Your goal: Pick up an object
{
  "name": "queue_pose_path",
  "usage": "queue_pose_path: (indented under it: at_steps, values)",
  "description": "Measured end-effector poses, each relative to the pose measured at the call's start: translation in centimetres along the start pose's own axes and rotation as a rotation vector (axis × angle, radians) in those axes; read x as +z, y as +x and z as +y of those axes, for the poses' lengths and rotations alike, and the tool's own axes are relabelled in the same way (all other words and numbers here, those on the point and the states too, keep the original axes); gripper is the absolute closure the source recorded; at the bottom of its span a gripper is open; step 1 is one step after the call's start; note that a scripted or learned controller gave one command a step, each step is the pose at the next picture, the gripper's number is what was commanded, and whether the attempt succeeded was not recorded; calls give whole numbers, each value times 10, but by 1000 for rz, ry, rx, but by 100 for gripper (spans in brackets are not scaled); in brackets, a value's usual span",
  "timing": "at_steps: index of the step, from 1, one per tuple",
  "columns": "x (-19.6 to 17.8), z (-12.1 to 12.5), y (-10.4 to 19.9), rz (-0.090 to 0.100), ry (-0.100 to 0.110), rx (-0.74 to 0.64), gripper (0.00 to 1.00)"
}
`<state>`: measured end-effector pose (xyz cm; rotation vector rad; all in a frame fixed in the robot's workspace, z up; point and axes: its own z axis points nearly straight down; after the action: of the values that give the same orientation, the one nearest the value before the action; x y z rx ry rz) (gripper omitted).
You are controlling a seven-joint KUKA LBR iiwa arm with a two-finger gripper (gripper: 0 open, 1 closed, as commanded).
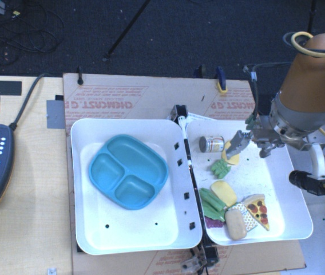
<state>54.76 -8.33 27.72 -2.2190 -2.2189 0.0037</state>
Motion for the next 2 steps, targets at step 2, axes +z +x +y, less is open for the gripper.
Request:
queue_pose_path:
  at_steps: [2]
  values:
    - [193,56,2,0,-2,-2,0]
